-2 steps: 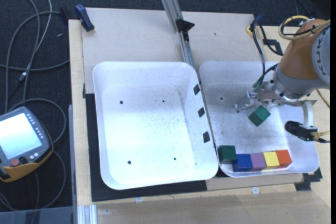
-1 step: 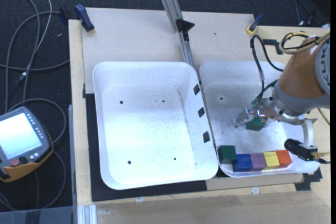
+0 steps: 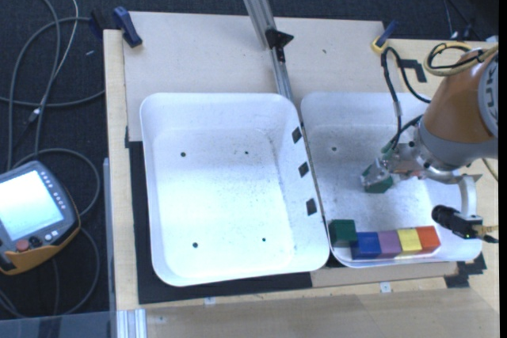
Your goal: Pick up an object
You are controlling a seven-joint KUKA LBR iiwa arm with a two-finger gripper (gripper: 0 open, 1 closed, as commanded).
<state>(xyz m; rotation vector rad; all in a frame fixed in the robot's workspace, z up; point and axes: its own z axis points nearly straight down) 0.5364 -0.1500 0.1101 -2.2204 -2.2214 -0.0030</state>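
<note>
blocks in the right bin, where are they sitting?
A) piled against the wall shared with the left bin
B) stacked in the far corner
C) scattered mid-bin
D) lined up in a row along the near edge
D: the green, blue, purple, yellow and orange blocks sit side by side along the right bin's near edge.

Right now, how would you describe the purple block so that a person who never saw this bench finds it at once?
Look at the right bin of the two white bins, then at its near edge, where a row of small blocks lies. The purple block is the third from the left, between the blue block and the yellow block; it is the only purple one.
</note>
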